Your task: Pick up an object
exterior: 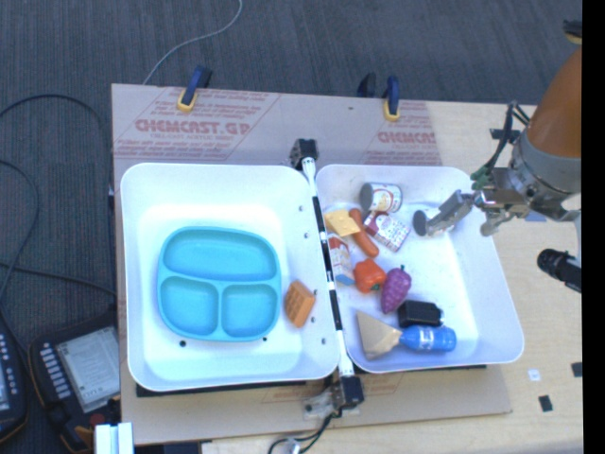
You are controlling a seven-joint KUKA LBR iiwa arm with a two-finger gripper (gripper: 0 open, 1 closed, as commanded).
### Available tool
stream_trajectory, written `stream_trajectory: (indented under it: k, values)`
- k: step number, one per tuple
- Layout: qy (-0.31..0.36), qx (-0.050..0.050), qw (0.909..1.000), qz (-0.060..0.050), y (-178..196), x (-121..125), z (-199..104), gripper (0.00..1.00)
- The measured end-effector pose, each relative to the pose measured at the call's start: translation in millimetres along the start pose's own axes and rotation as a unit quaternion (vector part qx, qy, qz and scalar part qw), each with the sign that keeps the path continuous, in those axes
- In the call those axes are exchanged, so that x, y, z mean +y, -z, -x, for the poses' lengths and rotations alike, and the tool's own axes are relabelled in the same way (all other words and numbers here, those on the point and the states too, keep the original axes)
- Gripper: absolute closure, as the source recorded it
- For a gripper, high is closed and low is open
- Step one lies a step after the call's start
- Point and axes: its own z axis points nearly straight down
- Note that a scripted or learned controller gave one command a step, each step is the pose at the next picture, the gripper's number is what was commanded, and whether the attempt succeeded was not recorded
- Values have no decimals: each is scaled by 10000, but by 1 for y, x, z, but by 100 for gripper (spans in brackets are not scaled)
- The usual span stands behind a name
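The arm [558, 112] reached in from the right, its orange band high at the right edge and the grey wrist below it. The jaws [437, 219] hung over the far right part of the right bin [492, 282], pointing left; whether they stood open or closed could not be told, and nothing showed between them.

All the loose things but one lay in the right bin, gathered toward its left half. Farthest back was a small round tin [382, 199], with a red-and-white packet [389, 232] just near of it, the closest thing to the jaws yet still apart from them. By the bin's left wall lay a yellow wedge [338, 221] touching an orange carrot-like stick [364, 235]. Nearer sat a red-orange pepper [369, 275] beside a purple bunch of grapes [396, 288]. Nearer again were a black block [419, 311], a blue can [427, 339] lying on its side, and a tan wedge [376, 335] to the can's left.

In the left bin [151, 187] lay a blue divided plate [220, 283], with a small orange biscuit-like piece [299, 303] just to its right, close to the wall between the bins.

Both bins rested on a brown board [189, 130] clamped to the bench [548, 367] at its far edge.
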Motion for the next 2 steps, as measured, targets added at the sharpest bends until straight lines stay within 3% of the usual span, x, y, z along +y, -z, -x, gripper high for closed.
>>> stream_trajectory:
  k: [1,2]
  values:
    - [-4,-1,10000,5,-175,11,10,0]
    - [-8,-5,10000,20,-165,12,11,100]
